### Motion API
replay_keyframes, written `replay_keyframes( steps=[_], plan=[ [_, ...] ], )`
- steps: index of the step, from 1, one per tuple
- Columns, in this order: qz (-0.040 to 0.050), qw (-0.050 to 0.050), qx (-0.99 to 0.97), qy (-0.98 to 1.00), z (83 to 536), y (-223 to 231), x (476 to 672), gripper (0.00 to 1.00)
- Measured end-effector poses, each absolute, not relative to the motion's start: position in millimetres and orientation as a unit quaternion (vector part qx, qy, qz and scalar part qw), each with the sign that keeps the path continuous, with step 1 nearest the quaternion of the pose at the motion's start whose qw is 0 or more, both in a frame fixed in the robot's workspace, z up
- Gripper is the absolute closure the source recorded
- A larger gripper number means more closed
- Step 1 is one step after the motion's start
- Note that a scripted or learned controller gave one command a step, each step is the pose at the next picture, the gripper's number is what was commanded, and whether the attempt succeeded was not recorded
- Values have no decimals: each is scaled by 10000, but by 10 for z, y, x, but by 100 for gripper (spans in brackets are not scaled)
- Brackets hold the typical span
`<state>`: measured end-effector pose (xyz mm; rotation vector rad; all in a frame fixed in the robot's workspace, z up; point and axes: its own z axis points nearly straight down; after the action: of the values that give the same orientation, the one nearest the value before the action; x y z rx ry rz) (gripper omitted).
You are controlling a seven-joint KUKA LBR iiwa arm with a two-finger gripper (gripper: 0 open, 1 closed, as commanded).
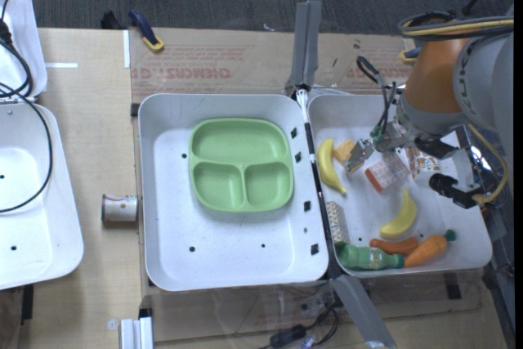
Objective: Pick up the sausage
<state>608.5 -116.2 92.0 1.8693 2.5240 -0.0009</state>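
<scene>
— How far is the pick?

— Not done. I see the sausage lying low in the right bin, beside the carrot. The gripper hovers higher up; jaws slightly apart, holding nothing.

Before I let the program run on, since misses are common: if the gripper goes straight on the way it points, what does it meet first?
Probably the yellow cheese wedge, just ahead of the gripper, with a banana next beyond. Depth is unclear, so it may touch the bin floor first.
</scene>
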Motion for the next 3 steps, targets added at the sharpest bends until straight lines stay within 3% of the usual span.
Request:
replay_keyframes(
  steps=[1,2,3],
  plan=[
    [-6,8,5941,8044,1011,-1167,6088,100],
    [-7,7,5941,8044,1010,-1166,6087,0],
    [-7,7,5941,8044,1010,-1166,6087,0]
  ],
)
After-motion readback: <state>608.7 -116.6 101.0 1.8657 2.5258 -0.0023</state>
